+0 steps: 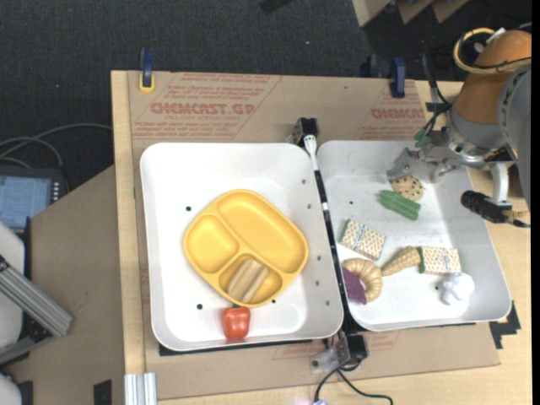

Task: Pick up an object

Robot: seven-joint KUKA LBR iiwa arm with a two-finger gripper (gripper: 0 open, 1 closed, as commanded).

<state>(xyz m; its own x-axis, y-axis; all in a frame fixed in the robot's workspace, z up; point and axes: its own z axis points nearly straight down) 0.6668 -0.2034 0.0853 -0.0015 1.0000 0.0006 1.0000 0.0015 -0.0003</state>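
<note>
Pepper [237, 322] lies nearest in the left bin [160, 226], red, against the front wall just below the yellow tray [245, 245], whose front compartment holds a tan bun [247, 278]. In the right bin [481, 260], the front clutter is tight: a croissant [364, 273] touching a purple piece [354, 286], a cone [402, 261] just beside it, a wafer [440, 260] next to the cone, and a small white figure [454, 289] near the front right corner. A second wafer [364, 238] sits a little further back, then a green pod [398, 204], and behind it a cracker [407, 185]. The pincer [415, 165] hangs over the far part of the right bin, right above the cracker; how wide it stands I cannot tell, since arm and wrist hide the tips. The likely target is the cracker, possibly the pod. To do this well, I would come straight down, centred on the cracker and clear of the pod beside it, so that only one item is caught. A flat cracker gives little to bite on; the tips should reach the bin floor before closing. Then lift slowly and check that something is actually held.
</note>
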